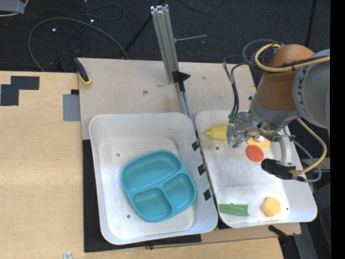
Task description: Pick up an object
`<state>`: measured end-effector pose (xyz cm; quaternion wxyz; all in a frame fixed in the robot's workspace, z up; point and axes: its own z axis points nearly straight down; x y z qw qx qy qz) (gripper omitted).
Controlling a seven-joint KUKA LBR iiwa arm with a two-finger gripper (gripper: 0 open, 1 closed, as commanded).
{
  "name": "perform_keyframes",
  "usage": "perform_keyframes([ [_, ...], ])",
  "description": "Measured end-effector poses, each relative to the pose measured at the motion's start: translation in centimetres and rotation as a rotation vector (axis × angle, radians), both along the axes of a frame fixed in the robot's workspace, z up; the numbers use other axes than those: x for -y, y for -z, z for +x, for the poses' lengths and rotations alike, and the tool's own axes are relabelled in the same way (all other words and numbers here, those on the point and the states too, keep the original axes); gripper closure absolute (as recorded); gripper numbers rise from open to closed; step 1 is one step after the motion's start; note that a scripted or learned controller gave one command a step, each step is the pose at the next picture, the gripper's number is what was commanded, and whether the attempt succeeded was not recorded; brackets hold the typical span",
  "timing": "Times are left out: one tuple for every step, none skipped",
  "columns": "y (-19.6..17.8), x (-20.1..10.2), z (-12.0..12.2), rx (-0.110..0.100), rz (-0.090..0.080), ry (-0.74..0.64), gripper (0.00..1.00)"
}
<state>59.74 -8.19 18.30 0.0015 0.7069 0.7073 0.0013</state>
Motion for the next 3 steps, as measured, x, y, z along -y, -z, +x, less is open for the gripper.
perform_keyframes([
  [-6.4, 0.0, 0.2, 0.000, 0.000, -0.001, 1.00],
  [-10.5, 0.1, 0.3, -0.002, 0.000, -0.001, 1.00],
  [-10.2, -5.3, -1.0, -0.008, 0.002, -0.004, 1.00],
])
